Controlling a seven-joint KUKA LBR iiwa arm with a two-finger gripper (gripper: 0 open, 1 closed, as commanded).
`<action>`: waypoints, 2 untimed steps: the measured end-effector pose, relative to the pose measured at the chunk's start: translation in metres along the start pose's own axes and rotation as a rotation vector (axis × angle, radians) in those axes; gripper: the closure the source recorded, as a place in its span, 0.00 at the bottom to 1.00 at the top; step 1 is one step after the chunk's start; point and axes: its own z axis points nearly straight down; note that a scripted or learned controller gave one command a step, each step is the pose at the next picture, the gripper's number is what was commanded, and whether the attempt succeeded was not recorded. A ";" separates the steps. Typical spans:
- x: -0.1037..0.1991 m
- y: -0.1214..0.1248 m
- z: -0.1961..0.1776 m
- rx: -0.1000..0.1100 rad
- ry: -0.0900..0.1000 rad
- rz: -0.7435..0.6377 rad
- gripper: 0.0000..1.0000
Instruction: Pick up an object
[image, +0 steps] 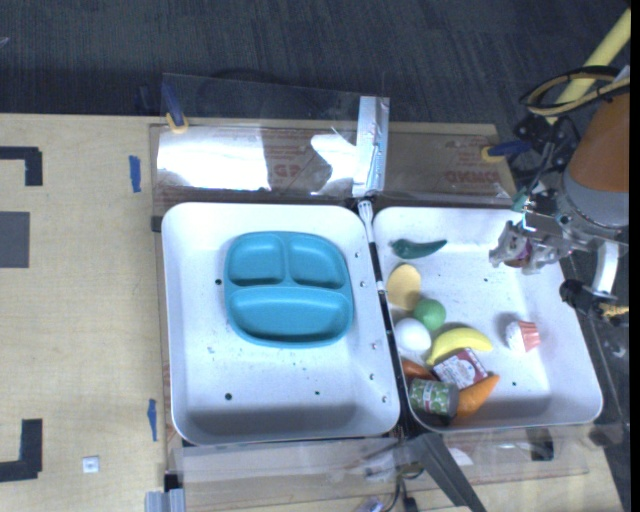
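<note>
My gripper (521, 250) hangs over the far right part of the right bin (575, 385), with the grey arm and its orange band rising behind it at the right edge. Nothing shows in its grasp. Below it in the bin lies a small red and white item (522, 335). To its left lies a green pepper (418, 246). Along the bin's left side are piled a yellow fruit (404, 284), a green lime (431, 314), a white egg (411, 335), a banana (460, 343), a red and white packet (460, 369), a carrot (480, 392) and a green can (432, 397).
The left bin (200, 390) holds a blue divided plate (289, 285). A clear panel with a metal strip (370, 145) stands behind the bins. Cables (560, 95) hang at the upper right near the arm. The middle of the right bin's floor (470, 290) is bare.
</note>
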 end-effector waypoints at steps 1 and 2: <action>-0.013 0.004 0.057 0.011 -0.003 0.468 1.00; 0.012 -0.050 -0.018 0.008 -0.001 0.195 1.00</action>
